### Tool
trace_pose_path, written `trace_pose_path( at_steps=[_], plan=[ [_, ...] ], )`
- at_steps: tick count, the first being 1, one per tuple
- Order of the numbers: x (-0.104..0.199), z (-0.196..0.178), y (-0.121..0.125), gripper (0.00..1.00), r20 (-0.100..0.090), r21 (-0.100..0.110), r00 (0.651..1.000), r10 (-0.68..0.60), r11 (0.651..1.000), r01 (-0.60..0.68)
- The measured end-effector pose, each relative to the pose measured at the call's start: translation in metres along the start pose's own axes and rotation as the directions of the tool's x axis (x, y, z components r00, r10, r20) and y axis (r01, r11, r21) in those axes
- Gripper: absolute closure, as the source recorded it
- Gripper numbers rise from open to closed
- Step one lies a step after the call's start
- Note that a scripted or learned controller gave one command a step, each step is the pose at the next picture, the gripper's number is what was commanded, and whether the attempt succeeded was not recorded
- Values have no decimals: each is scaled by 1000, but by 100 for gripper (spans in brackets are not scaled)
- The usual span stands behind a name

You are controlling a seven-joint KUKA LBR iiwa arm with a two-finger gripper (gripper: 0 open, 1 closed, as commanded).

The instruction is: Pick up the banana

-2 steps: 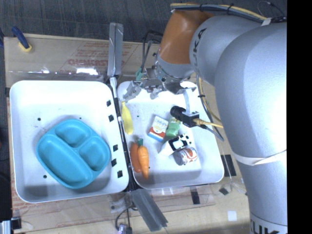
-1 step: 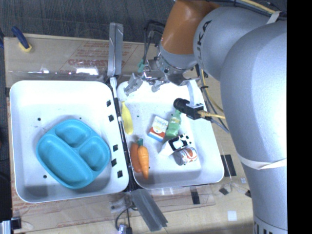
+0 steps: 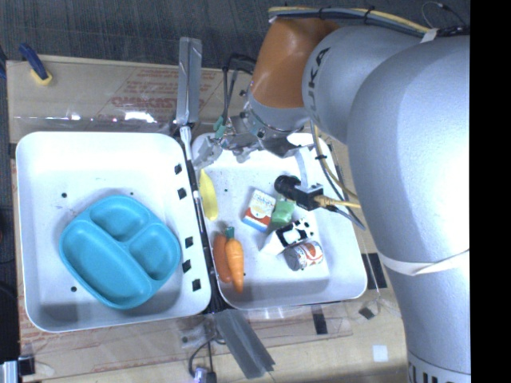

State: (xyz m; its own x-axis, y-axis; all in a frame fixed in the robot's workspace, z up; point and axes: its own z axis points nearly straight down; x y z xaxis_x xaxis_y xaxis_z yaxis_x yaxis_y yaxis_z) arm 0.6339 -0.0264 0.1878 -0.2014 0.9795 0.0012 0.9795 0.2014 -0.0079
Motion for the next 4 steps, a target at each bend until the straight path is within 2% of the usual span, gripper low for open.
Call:
trace_pose_path(
  at_steps=[1, 2, 3, 4],
  plan=[
    [-14, 0, -9, 0, -1, 2, 999, -36, 999, 36],
    [7, 0, -20, 0, -1, 1, 997, -80, 997, 80],
    [25, 1, -27, 0, 0, 2, 997, -73, 997, 73],
    [-17, 0, -23, 0, 2, -2, 999, -50, 999, 50]
  ],
)
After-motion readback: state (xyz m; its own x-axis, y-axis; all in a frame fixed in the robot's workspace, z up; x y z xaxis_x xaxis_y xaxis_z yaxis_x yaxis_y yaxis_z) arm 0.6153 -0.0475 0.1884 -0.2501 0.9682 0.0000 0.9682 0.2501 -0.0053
